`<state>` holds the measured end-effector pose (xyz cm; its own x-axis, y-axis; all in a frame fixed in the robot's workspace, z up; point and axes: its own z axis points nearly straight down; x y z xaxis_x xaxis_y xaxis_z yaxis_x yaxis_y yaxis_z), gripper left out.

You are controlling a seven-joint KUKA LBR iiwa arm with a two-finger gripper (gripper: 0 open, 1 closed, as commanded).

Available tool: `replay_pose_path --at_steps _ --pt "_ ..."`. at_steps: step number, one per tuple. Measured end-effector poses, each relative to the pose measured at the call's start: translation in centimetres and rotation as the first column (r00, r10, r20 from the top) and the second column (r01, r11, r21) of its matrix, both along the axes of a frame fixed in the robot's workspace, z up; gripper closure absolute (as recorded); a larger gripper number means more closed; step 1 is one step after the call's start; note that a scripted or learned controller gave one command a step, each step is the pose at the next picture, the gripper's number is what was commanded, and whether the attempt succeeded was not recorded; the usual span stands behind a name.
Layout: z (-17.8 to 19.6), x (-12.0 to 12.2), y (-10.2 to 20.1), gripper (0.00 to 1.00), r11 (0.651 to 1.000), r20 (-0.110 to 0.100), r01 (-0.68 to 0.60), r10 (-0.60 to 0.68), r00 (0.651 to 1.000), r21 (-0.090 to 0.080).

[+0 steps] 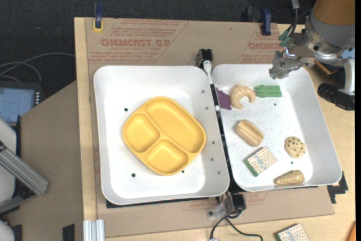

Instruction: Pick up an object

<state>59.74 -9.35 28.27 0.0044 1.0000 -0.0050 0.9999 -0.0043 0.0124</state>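
Observation:
The right bin [321, 121] holds several small items: a tan croissant [242, 95], a green flat block [268, 91] just right of it, a purple piece [224, 100] at its left, a beige bread roll [249, 132], a round cookie [294, 147], a green-and-white packet [261, 161] and a tan pastry [289, 178] at the near edge. My gripper [278, 71] hangs over the bin's far side, just above and right of the green block. Nothing is visibly held in it.
A yellow three-compartment plate [163, 135] lies in the left bin [107, 121]. A black divider strip [214, 99] runs between the bins. The arm's orange band [335, 0] is at the upper right. Another packet [293, 232] lies on the bench in front.

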Motion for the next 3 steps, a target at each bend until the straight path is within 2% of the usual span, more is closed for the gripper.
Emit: replay_pose_path --at_steps 1,2,3 --pt "-4.2 -1.3 -4.8 1.0 1.0 -0.018 0.001 -0.001 1.0 0.004" --pt "-3.9 -1.1 -4.5 0.0 1.0 -0.014 -0.004 0.004 1.0 0.005" --pt "-20.1 2.7 -4.7 0.0 1.0 -0.028 -0.005 0.005 1.0 0.009"
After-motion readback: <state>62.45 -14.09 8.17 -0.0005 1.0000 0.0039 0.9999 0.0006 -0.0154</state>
